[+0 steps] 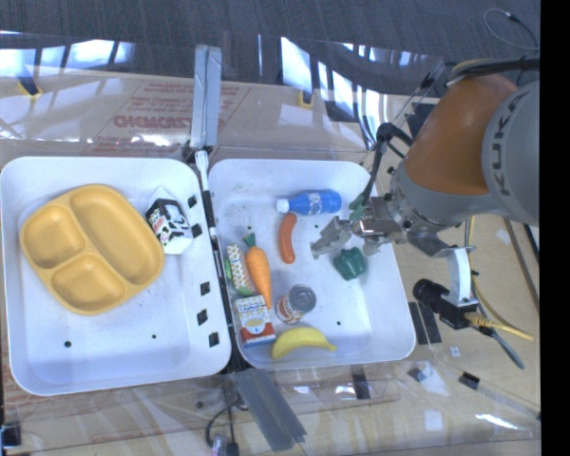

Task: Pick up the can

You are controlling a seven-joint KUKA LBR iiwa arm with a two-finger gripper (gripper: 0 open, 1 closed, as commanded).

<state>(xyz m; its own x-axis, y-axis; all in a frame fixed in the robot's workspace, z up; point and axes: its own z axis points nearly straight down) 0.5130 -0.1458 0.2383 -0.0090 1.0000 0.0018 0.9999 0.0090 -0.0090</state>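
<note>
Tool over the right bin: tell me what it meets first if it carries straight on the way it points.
Probably the hot dog. The tool points toward the view's left, level with it; the can lies below that line. Height above the bin floor is unclear.

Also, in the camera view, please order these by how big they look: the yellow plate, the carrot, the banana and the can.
1. yellow plate, by far the largest
2. carrot and banana: they look about alike, so I do not rank them
3. can, the smallest
</note>
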